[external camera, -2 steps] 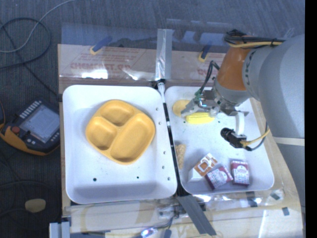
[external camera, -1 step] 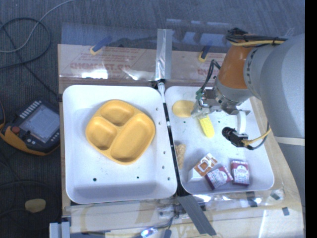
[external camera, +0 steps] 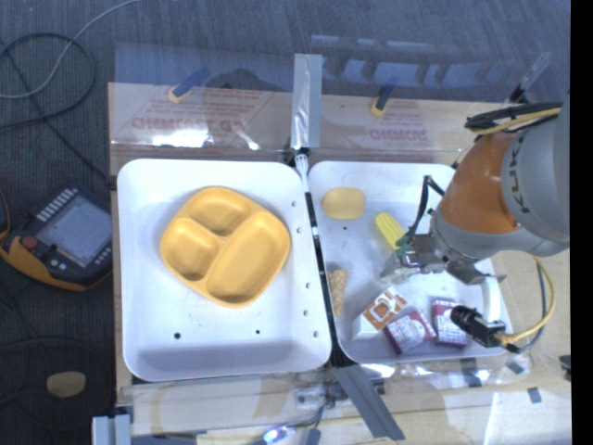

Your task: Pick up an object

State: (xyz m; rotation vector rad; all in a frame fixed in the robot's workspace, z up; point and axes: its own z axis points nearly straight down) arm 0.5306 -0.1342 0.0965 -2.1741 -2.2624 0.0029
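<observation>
The right bin [external camera: 363, 341] holds several small things. A pale yellow round piece [external camera: 343, 202] lies at its far left, and a yellow corn cob [external camera: 388, 227] lies just right of it. A tan biscuit-like piece [external camera: 337, 288] rests against the bin's left wall. An orange-and-white packet [external camera: 383, 310] and two purple packets [external camera: 408, 330] [external camera: 447, 324] lie near the front. My gripper [external camera: 406, 256] hangs low over the middle of this bin, just below the corn cob's near end and above the orange-and-white packet. The wrist hides its tips.
The left bin [external camera: 148, 332] bears a yellow divided plate [external camera: 225, 245]. A metal divider [external camera: 306, 100] stands between the bins at the back. The arm's orange band [external camera: 477, 193] and grey body cover the right bin's right side. A handheld pendant [external camera: 65, 239] lies on the floor to the left.
</observation>
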